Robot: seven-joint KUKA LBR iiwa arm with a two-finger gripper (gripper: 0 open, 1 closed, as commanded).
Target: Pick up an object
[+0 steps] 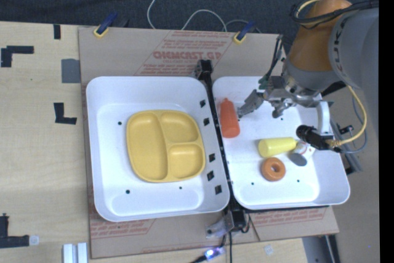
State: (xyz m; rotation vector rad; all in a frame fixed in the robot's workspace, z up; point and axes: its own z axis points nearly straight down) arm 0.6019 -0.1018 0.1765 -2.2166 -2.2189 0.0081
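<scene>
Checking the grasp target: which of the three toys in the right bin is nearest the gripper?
The orange carrot, just left of the gripper; the yellow piece and doughnut lie lower.

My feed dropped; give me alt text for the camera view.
The gripper hangs over the right bin, holding nothing, above a carrot, a yellow bottle and a donut. The left bin holds a yellow tray.
</scene>
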